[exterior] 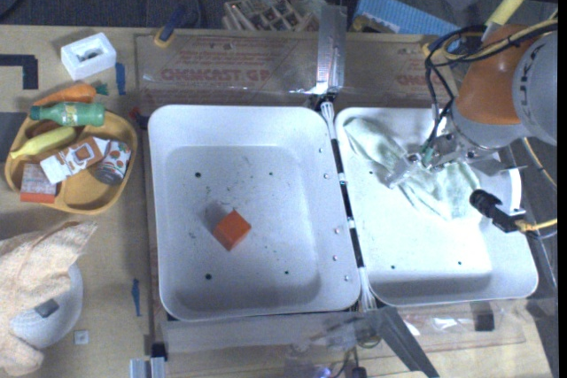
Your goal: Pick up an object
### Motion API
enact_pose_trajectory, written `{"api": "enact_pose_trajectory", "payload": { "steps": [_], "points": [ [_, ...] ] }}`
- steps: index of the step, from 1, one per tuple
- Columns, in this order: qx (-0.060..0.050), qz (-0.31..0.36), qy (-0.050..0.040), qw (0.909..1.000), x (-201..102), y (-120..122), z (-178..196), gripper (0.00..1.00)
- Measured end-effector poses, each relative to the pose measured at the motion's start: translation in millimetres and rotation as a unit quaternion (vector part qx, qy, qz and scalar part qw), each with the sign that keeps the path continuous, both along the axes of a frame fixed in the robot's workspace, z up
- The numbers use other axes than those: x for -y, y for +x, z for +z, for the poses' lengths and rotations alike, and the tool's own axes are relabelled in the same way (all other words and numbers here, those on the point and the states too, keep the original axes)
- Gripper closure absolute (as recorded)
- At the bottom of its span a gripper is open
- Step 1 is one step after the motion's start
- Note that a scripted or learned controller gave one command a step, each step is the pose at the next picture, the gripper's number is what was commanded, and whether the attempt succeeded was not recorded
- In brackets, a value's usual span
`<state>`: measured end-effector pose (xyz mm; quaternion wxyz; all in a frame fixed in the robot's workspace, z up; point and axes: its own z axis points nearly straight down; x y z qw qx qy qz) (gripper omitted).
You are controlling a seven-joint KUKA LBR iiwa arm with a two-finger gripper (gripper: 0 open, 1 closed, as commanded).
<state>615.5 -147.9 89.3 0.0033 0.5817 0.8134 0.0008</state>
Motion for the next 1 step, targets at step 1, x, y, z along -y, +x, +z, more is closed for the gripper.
{"api": "enact_pose_trajectory", "payload": {
  "steps": [1],
  "points": [
    [0.001, 0.037, -0.0004, 0.9993, -15.0, -9.9, 0.3, 0.0]
  ]
}}
